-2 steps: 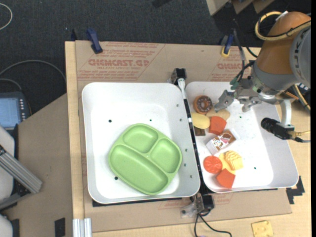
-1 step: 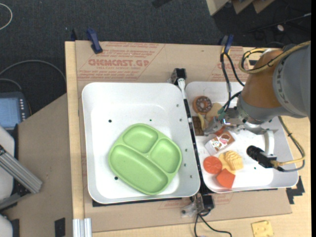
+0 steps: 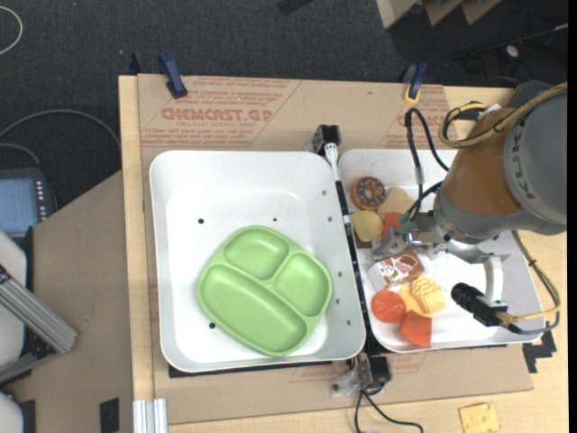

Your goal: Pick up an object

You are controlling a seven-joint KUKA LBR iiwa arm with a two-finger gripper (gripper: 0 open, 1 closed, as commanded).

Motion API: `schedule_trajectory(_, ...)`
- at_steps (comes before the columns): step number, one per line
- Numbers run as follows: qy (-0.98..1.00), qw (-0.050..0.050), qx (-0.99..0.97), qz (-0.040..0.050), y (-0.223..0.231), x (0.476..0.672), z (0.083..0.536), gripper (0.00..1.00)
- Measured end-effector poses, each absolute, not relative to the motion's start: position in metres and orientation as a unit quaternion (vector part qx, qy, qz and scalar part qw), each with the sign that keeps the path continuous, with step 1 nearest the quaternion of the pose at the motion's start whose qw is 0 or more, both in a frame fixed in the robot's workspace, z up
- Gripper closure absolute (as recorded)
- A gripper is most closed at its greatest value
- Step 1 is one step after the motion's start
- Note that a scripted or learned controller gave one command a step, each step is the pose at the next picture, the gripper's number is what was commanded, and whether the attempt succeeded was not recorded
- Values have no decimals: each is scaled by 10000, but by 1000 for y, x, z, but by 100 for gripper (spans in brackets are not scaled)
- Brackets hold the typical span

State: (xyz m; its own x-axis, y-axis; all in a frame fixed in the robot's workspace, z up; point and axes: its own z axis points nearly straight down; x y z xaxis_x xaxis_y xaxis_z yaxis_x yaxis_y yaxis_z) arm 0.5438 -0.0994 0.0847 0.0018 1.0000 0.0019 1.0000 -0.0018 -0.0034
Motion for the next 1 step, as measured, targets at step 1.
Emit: schedule_trajectory(1, -7076, -16, -7066, -8, -93, 576, 85, 0)
